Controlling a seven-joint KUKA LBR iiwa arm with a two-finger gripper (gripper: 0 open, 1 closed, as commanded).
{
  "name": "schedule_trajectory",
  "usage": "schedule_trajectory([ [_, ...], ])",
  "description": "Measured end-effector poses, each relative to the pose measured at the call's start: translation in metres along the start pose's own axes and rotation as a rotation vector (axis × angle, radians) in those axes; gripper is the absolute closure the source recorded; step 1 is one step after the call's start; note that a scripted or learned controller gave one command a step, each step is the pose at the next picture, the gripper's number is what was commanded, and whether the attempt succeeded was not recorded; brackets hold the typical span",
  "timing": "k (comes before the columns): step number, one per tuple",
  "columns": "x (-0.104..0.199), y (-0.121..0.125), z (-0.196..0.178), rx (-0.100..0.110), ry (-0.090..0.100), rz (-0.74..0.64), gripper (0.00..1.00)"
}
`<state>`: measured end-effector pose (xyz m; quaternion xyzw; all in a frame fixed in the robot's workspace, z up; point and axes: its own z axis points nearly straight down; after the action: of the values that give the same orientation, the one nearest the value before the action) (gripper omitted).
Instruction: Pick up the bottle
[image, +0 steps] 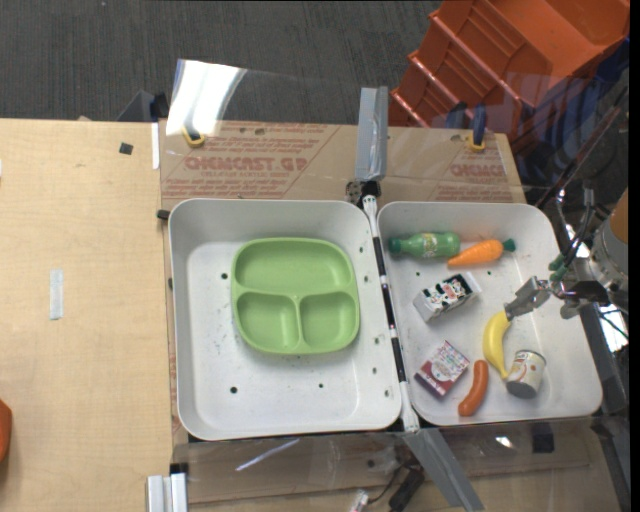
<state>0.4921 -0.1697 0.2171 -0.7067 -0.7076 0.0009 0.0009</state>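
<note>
The green bottle (425, 244) lies on its side at the back of the right bin (570, 395), its cap pointing left towards the divider. An orange carrot (478, 253) lies just to its right, almost touching it. My gripper (543, 304) hangs over the right side of the same bin, above the banana (495, 343) and well to the right and front of the bottle. It is open with nothing between its fingers (524, 299).
The right bin also holds a black-and-white carton (447, 296), a small pink box (443, 367), a sausage (474, 388) and a can (526, 371). In the left bin (200, 390) sits a green divided plate (296, 295).
</note>
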Motion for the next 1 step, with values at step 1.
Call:
schedule_trajectory([
  [1, -0.0014, 0.0789, 0.0553, -0.001, 0.0, 0.008, 0.0],
])
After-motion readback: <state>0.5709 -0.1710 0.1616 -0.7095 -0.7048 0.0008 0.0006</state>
